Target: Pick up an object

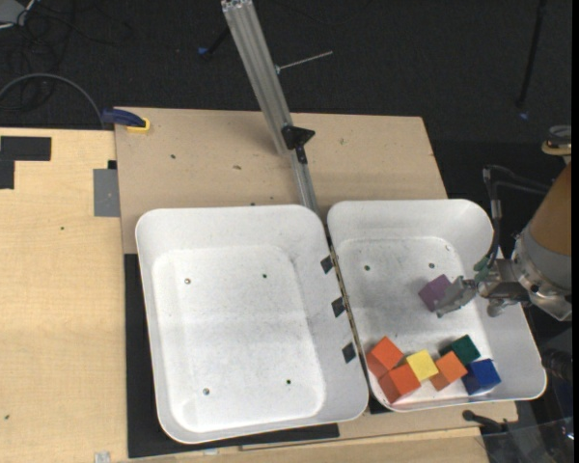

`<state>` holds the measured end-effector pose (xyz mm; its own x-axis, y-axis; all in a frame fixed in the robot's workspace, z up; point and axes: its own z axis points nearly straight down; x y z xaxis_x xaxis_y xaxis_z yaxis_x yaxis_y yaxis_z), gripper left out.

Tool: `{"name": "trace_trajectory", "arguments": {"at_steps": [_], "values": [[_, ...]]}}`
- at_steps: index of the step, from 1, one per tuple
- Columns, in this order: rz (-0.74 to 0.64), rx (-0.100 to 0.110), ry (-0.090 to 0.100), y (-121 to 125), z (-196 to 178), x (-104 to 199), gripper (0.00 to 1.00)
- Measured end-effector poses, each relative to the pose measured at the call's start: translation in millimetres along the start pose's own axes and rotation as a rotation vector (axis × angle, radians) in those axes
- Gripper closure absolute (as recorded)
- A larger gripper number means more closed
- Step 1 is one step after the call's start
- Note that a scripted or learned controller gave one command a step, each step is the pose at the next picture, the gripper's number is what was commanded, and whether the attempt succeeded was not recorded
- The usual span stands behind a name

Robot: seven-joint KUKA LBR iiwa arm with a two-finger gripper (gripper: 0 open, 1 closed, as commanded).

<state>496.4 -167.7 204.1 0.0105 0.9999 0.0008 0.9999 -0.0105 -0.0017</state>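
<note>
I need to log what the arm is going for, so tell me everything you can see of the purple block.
The purple block is a small cube, matte, with plain faces. It sits in the right bin, near its middle, turned at an angle to the bin's walls and apart from the cluster of colored blocks at the near wall. The gripper is right against its right side, a finger overlapping its edge. Whether the block rests on the floor or is lifted cannot be told.

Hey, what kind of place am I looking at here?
Likely a robotics lab test bench: a robot arm reaches over two white bins, coloured blocks sit in one, and an aluminium camera post stands behind.
</note>
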Motion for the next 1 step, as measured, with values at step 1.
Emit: {"name": "trace_trajectory", "arguments": {"at_steps": [1], "values": [[0.002, 0.0, 0.0, 0.1, -9.5, -0.5, 1.0]]}}
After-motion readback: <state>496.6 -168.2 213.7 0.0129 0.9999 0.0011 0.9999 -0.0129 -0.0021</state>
